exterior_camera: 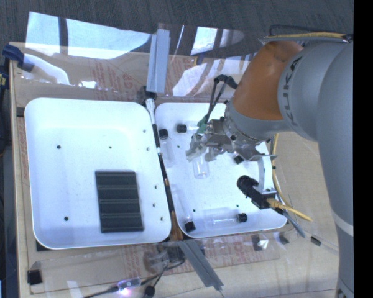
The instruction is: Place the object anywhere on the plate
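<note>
A dark ridged rectangular plate (118,200) lies in the lower middle of the left bin (43,166). My gripper (198,148) hangs over the upper middle of the right bin (174,185), reaching in from the right. A small clear vial (201,167) sits just below the gripper tip; whether it is gripped or lying on the bin floor cannot be told. A second clear tube (221,216) with a black cap (241,217) lies near the right bin's front edge.
Small black caps lie in the right bin: two near its top left (163,133) (181,128) and one at its front left corner (189,226). The raised divider (161,166) separates the bins. The grey arm (311,104) covers the right bin's right side.
</note>
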Robot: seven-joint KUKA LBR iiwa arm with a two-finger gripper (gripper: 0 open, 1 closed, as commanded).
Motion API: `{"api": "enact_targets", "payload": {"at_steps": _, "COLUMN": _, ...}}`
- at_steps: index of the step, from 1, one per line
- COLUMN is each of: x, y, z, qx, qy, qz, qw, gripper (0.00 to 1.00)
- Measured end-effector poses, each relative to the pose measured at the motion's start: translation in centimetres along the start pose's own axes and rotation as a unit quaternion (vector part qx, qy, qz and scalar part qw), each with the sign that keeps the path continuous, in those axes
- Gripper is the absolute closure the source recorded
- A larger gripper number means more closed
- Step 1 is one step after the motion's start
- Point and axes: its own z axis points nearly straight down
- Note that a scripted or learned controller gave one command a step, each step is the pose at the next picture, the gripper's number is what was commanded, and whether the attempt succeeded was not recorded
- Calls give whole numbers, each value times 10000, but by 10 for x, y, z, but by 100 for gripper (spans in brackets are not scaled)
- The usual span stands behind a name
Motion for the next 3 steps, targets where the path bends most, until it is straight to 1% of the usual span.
{"api": "enact_targets", "payload": {"at_steps": 1, "x": 57, "y": -28, "z": 39, "qx": 28, "qy": 2, "qz": 1968, "qw": 9804, "gripper": 100}}
{"api": "enact_targets", "payload": {"at_steps": 2, "x": 111, "y": -65, "z": 39, "qx": 39, "qy": -5, "qz": 3461, "qw": 9382, "gripper": 100}}
{"api": "enact_targets", "payload": {"at_steps": 3, "x": 197, "y": -71, "z": 127, "qx": 34, "qy": -17, "qz": 4547, "qw": 8906, "gripper": 100}}
